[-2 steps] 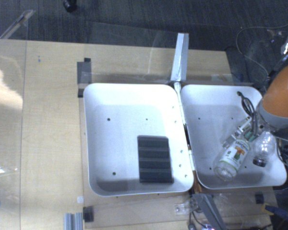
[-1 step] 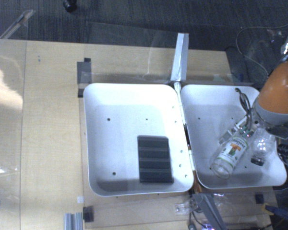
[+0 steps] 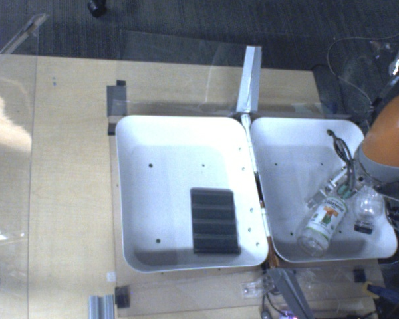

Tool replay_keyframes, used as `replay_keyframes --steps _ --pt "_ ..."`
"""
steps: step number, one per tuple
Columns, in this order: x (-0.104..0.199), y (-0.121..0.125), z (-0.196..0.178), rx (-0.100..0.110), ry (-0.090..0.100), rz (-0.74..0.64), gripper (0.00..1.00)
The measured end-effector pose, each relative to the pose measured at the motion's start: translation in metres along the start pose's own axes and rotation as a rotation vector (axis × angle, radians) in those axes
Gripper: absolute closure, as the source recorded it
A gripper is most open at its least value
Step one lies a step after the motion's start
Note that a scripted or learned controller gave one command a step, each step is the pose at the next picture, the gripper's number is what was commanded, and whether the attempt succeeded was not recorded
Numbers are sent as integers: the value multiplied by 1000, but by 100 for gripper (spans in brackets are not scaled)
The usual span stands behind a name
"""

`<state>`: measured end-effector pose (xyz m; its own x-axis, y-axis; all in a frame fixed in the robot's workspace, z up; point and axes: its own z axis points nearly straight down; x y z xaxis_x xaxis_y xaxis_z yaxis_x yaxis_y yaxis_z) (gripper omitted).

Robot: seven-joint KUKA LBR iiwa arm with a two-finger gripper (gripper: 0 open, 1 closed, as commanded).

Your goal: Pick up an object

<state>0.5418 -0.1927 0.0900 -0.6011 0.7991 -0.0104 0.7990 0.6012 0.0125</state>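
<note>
Pale wooden bench (image 3: 66, 198), white bins (image 3: 153, 198); end effector (image 3: 337, 186) by a bottle (image 3: 324, 221), grip unreadable.

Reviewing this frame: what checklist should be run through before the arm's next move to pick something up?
1. Gripper is over a bin with objects in it: ok, it is over the right bin.
2. Target within reach: ok, a clear bottle lies on its side right by the gripper.
3. Bottle clear of neighbours: cannot tell, a clear bulb lies close beside it and contact is unclear.
4. Room around the bottle: not ok, its lower end sits near the bin's front wall.
5. Fallback object: ok, a black ribbed block lies flat, alone in the left bin.
</note>
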Motion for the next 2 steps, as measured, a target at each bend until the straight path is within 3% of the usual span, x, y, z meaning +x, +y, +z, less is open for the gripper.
replay_keyframes --steps 1,2 --pt "-1 4 -13 -8 -5 -4 100" --pt "-1 4 -12 -7 -5 -3 0"
